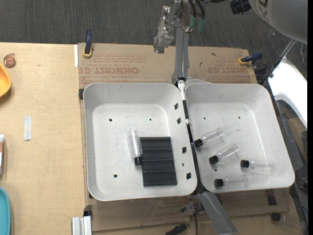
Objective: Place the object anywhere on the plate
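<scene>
Two shallow white bins side by side on a pale wooden table (39,180), over a sheet of printed brown cardboard (127,65). At far left, on the bare wood, an orange rounded edge (4,84) and a small clear strip (27,129).

Left bin (98,131): smooth moulded plastic, rounded corners, a few dark dots on its floor. Inside it, one clear tube (133,143), a slim cylinder with a black cap. Long axis running from far to near, almost parallel to the bin's side wall; cap toward the near end. Lying on the bin floor just beside the left edge of the plate (158,161), seemingly touching it. Plate black, rectangular, matte, ridged into crosswise steps.

Up above the far rim, near the seam between the bins, the gripper (164,33), metal-grey, raised well clear of everything and carrying nothing visible; whether spread or closed, cannot tell.

Right bin (264,111): four more capped tubes (224,154), scattered at differing angles.
</scene>
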Controlling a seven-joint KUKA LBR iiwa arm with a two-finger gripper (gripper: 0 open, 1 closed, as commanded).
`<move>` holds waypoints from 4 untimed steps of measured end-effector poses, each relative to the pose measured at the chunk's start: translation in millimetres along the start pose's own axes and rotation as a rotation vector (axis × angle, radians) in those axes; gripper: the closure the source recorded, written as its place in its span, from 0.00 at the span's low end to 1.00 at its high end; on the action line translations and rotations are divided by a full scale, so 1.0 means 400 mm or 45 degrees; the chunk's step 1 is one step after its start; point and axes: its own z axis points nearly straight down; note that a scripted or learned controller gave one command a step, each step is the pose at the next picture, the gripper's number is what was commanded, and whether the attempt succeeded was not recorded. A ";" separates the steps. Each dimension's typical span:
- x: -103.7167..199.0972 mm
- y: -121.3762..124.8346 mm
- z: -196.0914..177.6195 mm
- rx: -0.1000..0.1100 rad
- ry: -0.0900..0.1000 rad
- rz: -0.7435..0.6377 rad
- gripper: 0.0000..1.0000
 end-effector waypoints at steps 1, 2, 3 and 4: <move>-0.014 0.011 -0.002 -0.001 -0.002 -0.166 1.00; -0.030 -0.033 -0.002 -0.001 -0.002 -0.290 1.00; -0.013 0.079 0.000 -0.003 -0.001 -0.557 1.00; -0.021 0.058 -0.001 -0.002 -0.001 -0.691 1.00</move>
